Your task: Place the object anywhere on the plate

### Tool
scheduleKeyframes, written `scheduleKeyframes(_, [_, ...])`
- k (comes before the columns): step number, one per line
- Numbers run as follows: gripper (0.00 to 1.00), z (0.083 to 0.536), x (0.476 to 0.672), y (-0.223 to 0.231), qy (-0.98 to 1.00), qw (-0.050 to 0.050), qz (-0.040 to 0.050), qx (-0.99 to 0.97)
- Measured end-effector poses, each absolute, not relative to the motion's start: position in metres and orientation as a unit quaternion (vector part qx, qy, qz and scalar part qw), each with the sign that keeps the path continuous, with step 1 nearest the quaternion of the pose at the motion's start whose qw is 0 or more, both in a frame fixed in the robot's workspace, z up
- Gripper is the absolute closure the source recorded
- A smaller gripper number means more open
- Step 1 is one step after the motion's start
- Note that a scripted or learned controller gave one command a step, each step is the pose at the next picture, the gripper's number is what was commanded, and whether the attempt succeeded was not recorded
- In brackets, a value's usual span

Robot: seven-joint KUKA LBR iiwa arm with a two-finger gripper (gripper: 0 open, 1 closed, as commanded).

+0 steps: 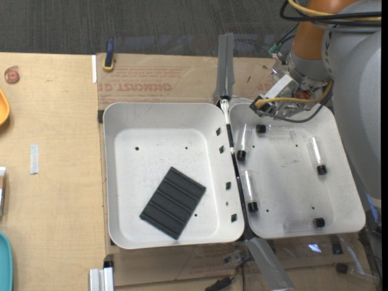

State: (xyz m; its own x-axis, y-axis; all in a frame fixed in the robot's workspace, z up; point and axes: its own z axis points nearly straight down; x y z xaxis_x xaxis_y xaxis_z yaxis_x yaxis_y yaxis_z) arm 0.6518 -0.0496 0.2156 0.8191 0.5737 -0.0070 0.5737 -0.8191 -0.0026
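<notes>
A dark grey ribbed rectangular plate [173, 202] lies flat and turned at a slant in the lower middle of the left bin [121, 162]. My gripper [290, 103] hangs over the far edge of the right bin [339, 180], below the orange-banded wrist. It is well to the right of the plate and far from it. Wrist hardware and cables hide its tip. I cannot make out any loose object in or near the gripper.
The right bin carries clear rods with black ends [316, 155] and small black pegs [319, 223] on its floor. A grey divider post [225, 65] stands between the bins at the back. The wooden bench [48, 162] extends to the left, with a blue clamp [109, 56].
</notes>
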Motion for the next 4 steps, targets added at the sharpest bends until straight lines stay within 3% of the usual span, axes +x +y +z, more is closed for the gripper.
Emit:
scheduleKeyframes(1, [1.00, 0.304, 0.631, 0.023, -0.135, -0.001, 0.0014, -0.991])
scheduleKeyframes(2, [1.00, 0.355, 0.544, 0.034, -0.206, -0.001, 0.0027, -0.978])
scheduleKeyframes(3, [1.00, 0.301, 0.540, 0.092, -0.319, 0.000, 0.0035, -0.948])
scheduleKeyframes(4, [1.00, 0.328, 0.582, 0.111, -0.503, 0.000, 0.0026, -0.864])
